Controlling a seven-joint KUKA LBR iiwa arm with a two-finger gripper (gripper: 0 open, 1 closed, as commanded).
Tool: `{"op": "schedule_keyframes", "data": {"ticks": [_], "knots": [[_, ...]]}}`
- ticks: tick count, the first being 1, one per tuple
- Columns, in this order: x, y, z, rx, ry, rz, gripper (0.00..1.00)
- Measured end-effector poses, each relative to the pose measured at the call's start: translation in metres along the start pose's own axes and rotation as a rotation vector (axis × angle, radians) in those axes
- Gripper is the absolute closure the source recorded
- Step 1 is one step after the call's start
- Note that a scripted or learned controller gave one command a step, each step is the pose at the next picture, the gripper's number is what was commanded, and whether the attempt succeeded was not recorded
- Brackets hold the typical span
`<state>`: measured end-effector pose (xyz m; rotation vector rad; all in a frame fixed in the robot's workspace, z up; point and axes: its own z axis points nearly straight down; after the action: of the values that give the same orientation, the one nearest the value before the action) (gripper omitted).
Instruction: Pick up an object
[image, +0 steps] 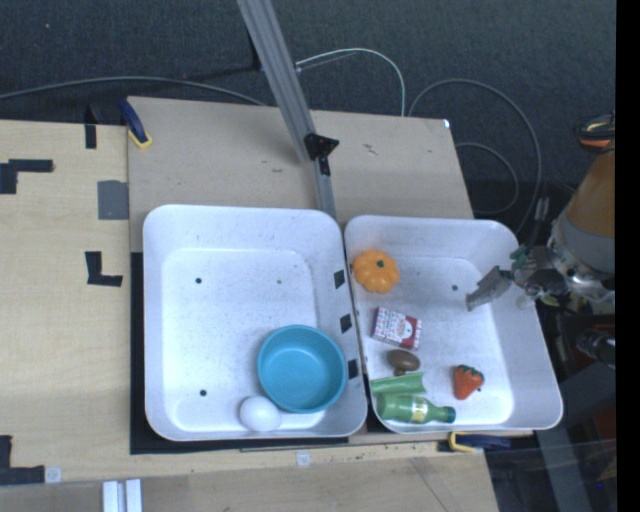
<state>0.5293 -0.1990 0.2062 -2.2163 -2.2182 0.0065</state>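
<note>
The right bin (500, 240) holds a small orange pumpkin (375, 271), a red and white packet (396, 327), a brown oval piece (403, 361), a green bottle (415, 409) lying on its side, and a red strawberry (467, 380). My gripper (497, 286) hangs over the right side of this bin, near its right wall. It is apart from all the objects, with nothing seen in it. The strawberry lies below it in the view, and the packet lies to its left.
The left bin (200, 250) holds a blue bowl (301, 368) and a white ball (260, 412) at its near edge. A grey pole (290, 90) slants down to the junction of the bins. Cables (470, 100) trail beyond the bench.
</note>
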Motion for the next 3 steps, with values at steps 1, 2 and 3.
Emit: {"op": "schedule_keyframes", "data": {"ticks": [1,2,3], "knots": [[-0.003,-0.006,0.046,-0.001,0.0,0.0,0.0],[0.001,-0.006,0.111,0.001,0.001,-0.001,0.0],[0.0,-0.005,0.097,-0.004,0.0,-0.001,1.0]]}}
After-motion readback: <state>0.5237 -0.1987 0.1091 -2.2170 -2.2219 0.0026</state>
